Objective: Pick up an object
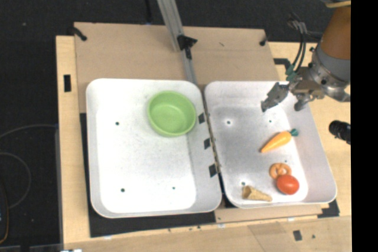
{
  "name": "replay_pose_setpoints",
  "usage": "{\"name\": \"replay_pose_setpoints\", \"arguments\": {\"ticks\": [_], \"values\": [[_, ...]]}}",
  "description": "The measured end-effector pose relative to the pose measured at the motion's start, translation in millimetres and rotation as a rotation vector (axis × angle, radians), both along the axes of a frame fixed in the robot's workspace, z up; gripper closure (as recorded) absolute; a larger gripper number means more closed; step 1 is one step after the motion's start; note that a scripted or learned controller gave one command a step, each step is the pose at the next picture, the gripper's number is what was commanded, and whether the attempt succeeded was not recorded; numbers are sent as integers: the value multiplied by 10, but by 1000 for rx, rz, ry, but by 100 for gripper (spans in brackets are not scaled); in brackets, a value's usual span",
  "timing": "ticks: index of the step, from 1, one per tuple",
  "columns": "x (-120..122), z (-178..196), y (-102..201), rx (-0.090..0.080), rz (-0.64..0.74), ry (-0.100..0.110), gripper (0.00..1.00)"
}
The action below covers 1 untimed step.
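Where the worktop [68, 127] carries its load, two shallow white bins sit side by side, their inner edges touching along a seam with small black clips. Counted out, the loose things come to five: one green bowl, one toy carrot, one red tomato, one small orange-brown piece and one pale cone-shaped piece.

Sitting alone in the left bin [118, 186], the green bowl [172, 113] stands upright near the bin's upper right corner, close to the seam. Its hollow faces up.

Holding the other four things, the right bin [236, 103] has them gathered in its lower right part. One carrot [277, 140] lies tilted, its green tip pointing up and to the right. Below it the small orange-brown piece [277, 170] touches the red tomato [287, 185], which lies just beside the bin's lower right corner. One pale cone [256, 193] lies near the bin's lower edge, left of the tomato and apart from it.

Reaching in from the right, the grey arm [333, 65] with its orange band hangs over the right bin's upper right corner. Its pincer [284, 97] hovers above bare bin floor, up from the carrot and apart from it; its two dark fingers stand spread, released, with nothing between them.

A slanted metal bar [168, 12] runs down from the top edge toward the seam between the bins, over a brown board [130, 50] behind them.
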<state>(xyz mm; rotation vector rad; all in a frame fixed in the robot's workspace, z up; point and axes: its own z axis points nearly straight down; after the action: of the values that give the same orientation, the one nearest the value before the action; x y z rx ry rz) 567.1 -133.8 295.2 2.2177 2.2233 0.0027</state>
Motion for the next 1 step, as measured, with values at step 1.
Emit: {"name": "replay_pose_setpoints", "arguments": {"ticks": [1], "values": [[0,0,0,0,-1,0,0]]}}
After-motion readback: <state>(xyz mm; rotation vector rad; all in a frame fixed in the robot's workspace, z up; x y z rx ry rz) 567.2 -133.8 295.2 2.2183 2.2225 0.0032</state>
